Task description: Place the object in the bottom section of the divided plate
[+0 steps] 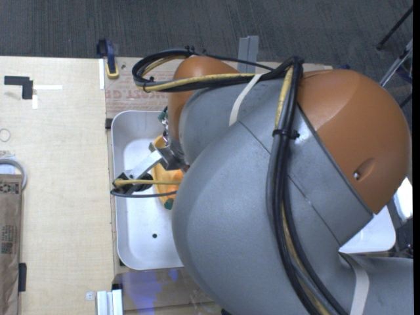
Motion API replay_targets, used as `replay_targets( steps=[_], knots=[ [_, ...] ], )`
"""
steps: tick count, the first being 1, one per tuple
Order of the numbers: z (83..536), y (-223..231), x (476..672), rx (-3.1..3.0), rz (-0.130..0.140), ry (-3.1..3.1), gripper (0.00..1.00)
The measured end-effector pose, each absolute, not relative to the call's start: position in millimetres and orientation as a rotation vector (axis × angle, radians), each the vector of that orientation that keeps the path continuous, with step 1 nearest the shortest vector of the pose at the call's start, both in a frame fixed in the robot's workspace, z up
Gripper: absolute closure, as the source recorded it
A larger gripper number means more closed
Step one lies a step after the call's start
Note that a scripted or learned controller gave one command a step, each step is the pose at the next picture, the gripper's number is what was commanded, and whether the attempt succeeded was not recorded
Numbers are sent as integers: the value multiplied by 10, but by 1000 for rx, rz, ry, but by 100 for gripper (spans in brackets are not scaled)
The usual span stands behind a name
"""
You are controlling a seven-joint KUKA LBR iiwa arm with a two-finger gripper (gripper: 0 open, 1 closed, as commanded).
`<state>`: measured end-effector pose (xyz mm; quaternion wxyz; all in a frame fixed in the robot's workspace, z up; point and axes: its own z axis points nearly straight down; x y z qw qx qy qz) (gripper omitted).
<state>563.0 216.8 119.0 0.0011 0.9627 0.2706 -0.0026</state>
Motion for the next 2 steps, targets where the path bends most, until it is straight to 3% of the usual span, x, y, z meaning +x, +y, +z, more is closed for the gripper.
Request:
replay_targets(
  steps=[1,2],
  knots=[
    [1267,2156,5625,3019,-17,853,100],
    [1493,2268,6018,3110,-3,440,100]
  ],
)
